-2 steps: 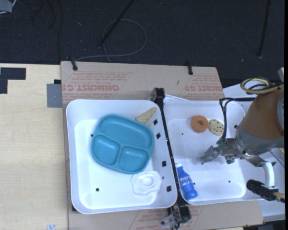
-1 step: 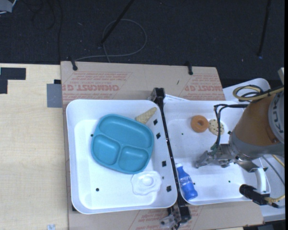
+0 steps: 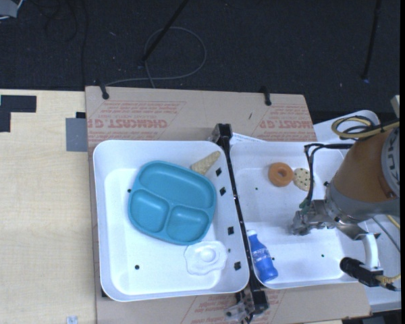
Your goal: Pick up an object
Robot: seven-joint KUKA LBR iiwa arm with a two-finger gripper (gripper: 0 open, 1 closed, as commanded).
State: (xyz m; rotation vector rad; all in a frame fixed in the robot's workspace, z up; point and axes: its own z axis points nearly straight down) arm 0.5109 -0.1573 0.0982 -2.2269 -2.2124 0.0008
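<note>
we see gripper [image 3: 304, 223] low in right bin [image 3: 324, 275] | finger state: cannot tell | blue bottle [image 3: 262, 256] lower centre: light, stiff, slick; we'd grasp mid-body

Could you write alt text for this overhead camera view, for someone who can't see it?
A robot arm reaches from the right, its gripper low over the right bin, which holds a blue bottle, a doughnut and a cracker. The left bin holds a blue divided plate, a cone and a fried egg.
</note>
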